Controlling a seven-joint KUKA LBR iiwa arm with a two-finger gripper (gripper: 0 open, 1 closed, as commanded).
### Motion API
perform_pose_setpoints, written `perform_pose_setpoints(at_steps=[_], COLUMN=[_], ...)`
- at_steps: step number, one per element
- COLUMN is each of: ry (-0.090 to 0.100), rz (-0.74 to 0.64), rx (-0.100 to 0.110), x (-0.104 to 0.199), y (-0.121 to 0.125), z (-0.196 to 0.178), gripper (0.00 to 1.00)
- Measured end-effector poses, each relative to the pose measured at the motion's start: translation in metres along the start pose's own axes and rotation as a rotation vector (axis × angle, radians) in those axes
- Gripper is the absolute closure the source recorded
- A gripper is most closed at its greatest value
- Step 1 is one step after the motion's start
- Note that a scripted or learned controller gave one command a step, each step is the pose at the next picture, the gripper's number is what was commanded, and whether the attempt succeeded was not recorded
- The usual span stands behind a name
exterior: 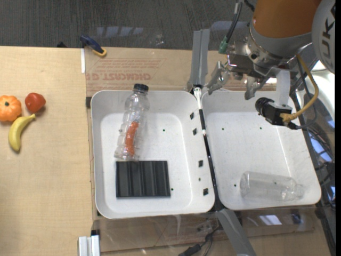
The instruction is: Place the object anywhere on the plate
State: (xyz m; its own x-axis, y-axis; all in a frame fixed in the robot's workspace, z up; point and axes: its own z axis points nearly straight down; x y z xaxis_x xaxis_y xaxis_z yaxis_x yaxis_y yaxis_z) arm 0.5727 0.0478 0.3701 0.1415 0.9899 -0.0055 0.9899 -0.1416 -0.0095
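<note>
A black ridged rectangular plate (pixel 143 178) lies flat in the near part of the left bin (pixel 101 159). Just beyond it lies a clear plastic bottle (pixel 131 123) with a black cap and an orange label, its base almost touching the plate's far left corner. A second clear bottle (pixel 269 186) rests on its side in the near right corner of the right bin (pixel 250 137). My gripper (pixel 232 88) hangs above the far edge of the right bin, open, with nothing between its fingers (pixel 214 83).
An orange (pixel 9 109), a red fruit (pixel 35 102) and a banana (pixel 18 132) sit on the wooden bench to the left. A blue and yellow clamp (pixel 94 45) lies beyond the left bin. Black hinge clips (pixel 201 129) line the divide between the bins.
</note>
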Motion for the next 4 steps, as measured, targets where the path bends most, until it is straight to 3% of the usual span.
perform_pose_setpoints(at_steps=[1,2,3,4], ry=[0.000,0.001,0.001,0.008], rz=[0.075,0.336,1.052,1.233], rx=[0.001,0.002,0.000,-0.005], x=[0.007,0.008,0.064,0.127], y=[0.007,-0.038,-0.103,-0.111], z=[0.039,0.171,0.214,0.279], gripper=[0.00,0.00,0.00,0.00])
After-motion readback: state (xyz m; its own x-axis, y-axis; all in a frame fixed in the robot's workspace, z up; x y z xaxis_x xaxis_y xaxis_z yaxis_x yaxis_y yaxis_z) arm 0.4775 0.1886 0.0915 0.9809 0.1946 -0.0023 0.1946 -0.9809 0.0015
